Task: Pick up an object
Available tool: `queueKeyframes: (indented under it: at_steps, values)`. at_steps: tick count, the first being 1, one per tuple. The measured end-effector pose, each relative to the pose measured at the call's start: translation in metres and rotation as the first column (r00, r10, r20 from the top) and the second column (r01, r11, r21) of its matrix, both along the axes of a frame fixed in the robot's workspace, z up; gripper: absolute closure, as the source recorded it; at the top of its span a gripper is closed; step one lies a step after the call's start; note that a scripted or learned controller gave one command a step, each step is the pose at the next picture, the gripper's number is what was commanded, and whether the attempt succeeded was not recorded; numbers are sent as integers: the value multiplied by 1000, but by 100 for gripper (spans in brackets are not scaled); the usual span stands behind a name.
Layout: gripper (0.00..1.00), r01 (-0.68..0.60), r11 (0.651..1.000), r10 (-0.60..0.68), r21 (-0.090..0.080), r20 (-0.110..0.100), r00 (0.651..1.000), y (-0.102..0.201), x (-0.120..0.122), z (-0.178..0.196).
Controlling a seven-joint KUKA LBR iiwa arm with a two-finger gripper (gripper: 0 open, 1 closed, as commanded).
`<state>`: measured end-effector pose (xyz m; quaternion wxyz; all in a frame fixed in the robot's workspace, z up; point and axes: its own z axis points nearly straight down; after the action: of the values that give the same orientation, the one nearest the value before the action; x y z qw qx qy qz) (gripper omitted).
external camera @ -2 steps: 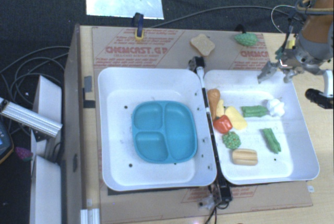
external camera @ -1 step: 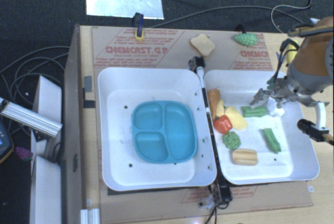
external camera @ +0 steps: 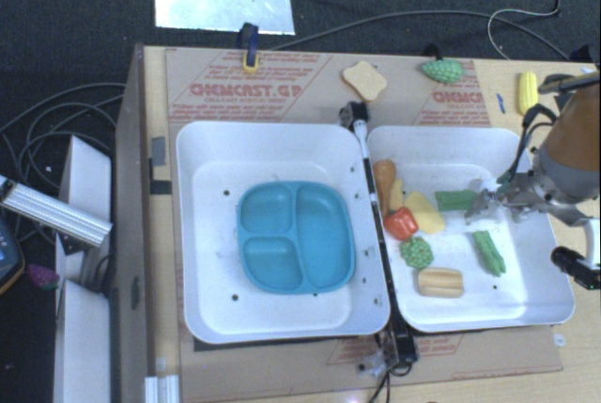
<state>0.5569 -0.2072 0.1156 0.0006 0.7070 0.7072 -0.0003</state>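
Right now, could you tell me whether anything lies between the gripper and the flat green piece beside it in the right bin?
Nothing visible does. The gripper sits low in the right white bin, right at the flat green toy piece. The ridged green toy vegetable lies nearer the camera, off that line.

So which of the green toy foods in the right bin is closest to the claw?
The flat green piece just left of the claw. The long green pod lies lower, and the round green broccoli-like piece sits farther left.
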Motion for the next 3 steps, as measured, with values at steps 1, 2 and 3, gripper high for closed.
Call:
queueKeyframes:
  at_steps: [1,2,3]
  values:
    - [0,-1,1000,1,1,1,1000,13,-36,-31]
    - [100,-2,1000,2,0,4,1000,13,-35,-21]
    - [100,1,1000,0,-3,7,1000,117,-41,-30]
